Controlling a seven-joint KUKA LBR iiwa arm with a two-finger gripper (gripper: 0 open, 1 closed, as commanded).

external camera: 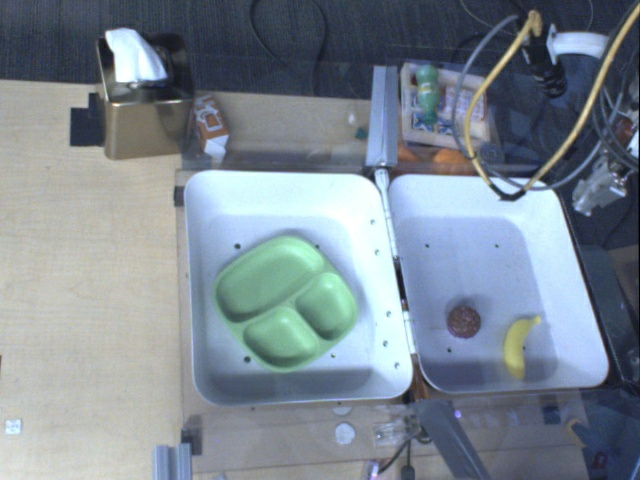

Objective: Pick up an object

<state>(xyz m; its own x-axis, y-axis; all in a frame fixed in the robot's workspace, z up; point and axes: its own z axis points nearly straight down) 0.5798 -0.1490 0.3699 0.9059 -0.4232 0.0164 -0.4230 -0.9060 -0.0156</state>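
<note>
Yellow banana (517, 346), curved, lies beside a brownish, perhaps speckled ball (463, 320) in right bin (560, 268).

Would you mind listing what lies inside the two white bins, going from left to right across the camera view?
Green divided plate in the left bin → small brown round object → yellow banana, these last two in the right bin.

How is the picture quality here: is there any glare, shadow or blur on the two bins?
Camera view: soft overall, fine detail blurred; the left bin is bright, nearly washed out; the right bin shows a bluish shadow on its floor; the banana and green tray stay readable.
</note>
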